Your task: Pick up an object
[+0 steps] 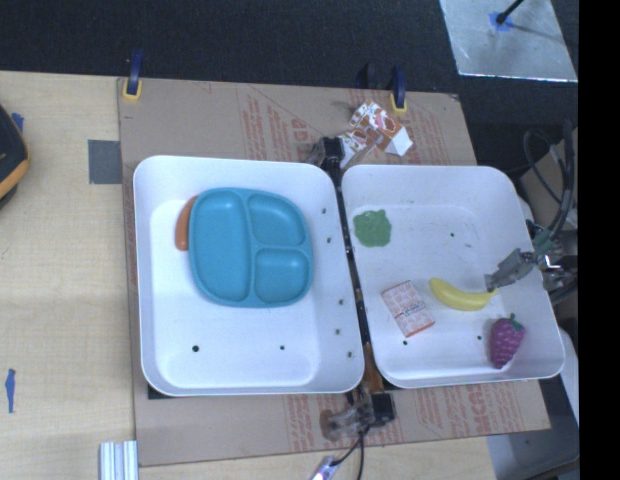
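Camera view, near edge first: a clamp or cable fitting [355,418] sits at the bottom of the seam between the bins, too blurred to identify. A ribbed metal piece [118,458] is cut off by the bottom edge at left.

Right bin [445,373], near part: purple grape cluster [506,341] at the near-right corner, close to the wall. Small white-and-red packet [407,307] lies flat left of it, print unreadable. Yellow banana [460,295] is just beyond, between the packet and the right wall, curved side down. Green round item [372,228] is farther back near the left wall, possibly a leafy toy, hard to tell.

Gripper [508,268] comes in over the right wall, tip just beside the banana's right end. It's small, dark and partly cut off; can't tell if contact is made, and nothing is visibly between the tips. The arm behind it is mostly out of frame, with some cables [550,183] showing.

Left bin [240,368]: blue divided plate [250,245], three compartments, sits toward the far-left. An orange item [182,226] pokes out from under its left edge, mostly hidden.

Far side: crumpled red-white wrapper [375,131] beyond the seam on the cardboard sheet [240,118]. Two clips [133,76] on the cardboard's far edge. A yellow-black device [5,158] is cut off at left.
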You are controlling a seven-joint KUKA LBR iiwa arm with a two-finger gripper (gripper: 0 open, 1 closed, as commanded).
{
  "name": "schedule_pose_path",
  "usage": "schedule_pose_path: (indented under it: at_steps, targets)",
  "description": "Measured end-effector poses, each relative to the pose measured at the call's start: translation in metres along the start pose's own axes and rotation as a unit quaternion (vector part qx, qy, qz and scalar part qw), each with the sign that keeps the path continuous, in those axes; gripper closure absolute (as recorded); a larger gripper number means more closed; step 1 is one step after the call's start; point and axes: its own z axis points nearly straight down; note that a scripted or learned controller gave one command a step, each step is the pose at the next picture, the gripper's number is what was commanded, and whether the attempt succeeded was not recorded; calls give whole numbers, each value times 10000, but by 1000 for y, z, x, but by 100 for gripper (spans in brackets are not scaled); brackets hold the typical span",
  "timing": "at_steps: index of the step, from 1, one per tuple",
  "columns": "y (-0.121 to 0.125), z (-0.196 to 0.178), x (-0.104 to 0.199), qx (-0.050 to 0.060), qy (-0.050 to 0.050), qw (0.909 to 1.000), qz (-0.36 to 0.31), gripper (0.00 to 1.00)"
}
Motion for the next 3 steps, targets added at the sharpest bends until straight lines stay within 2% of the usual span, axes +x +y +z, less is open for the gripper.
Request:
schedule_pose_path:
  at_steps: [1,2,3]
  targets:
    - [66,71,70,10,1,10000,-16,0]
    - [40,138,84,-56,-12,10000,-8,0]
    - [1,139,84,-64,-12,10000,-4,0]
